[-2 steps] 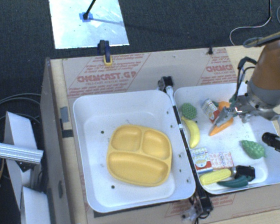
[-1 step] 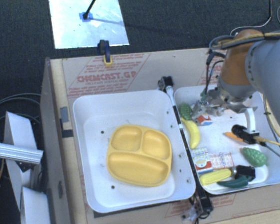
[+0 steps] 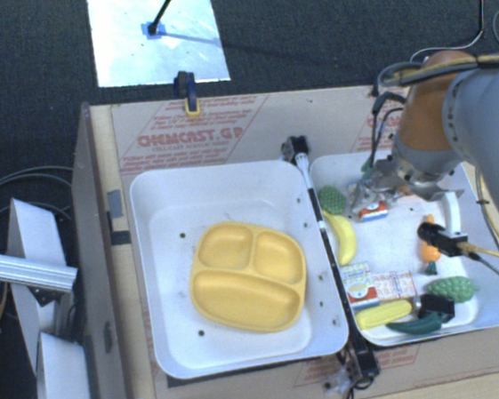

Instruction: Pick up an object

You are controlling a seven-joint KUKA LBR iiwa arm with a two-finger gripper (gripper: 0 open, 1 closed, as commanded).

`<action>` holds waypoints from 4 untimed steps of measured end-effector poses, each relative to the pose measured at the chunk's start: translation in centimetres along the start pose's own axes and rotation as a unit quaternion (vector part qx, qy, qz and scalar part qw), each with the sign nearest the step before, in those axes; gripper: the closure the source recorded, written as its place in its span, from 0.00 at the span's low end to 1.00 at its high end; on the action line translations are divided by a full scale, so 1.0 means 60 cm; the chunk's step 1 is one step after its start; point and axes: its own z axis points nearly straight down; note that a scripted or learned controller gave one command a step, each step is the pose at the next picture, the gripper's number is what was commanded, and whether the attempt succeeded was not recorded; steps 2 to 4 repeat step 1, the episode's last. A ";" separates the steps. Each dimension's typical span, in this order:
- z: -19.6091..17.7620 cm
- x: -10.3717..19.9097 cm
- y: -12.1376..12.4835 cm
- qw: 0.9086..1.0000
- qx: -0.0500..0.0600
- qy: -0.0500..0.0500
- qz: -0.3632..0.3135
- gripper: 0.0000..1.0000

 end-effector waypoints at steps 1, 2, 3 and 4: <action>-0.158 0.132 -0.085 1.000 -0.001 0.002 -0.002 1.00; -0.158 0.132 -0.085 1.000 -0.001 0.002 -0.002 1.00; -0.158 0.132 -0.085 1.000 -0.001 0.002 -0.002 1.00; -0.158 0.132 -0.085 1.000 -0.001 0.002 -0.002 1.00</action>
